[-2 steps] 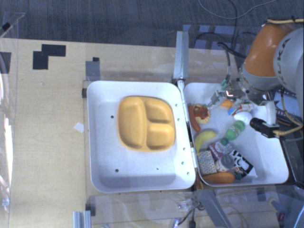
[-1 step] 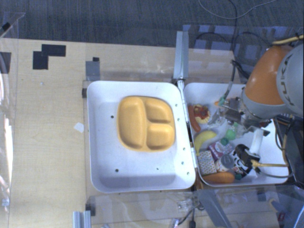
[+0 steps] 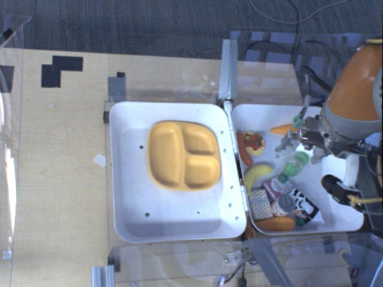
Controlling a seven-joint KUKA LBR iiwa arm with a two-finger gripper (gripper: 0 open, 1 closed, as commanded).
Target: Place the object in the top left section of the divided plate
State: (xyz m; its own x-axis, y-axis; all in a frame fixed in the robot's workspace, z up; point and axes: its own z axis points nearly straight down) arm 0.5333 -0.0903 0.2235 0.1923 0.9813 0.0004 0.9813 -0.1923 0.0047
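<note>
the divided plate (image 3: 184,155) lies bare in the left bin (image 3: 128,220); the object is not yet picked from the clutter at 3 o'clock, where the gripper (image 3: 294,141), its state indiscernible, is poised.

smooth matt yellow plastic divided plate (image 3: 182,154), glossy white plastic bins (image 3: 128,208), pale wood-look bench (image 3: 60,178)
</note>
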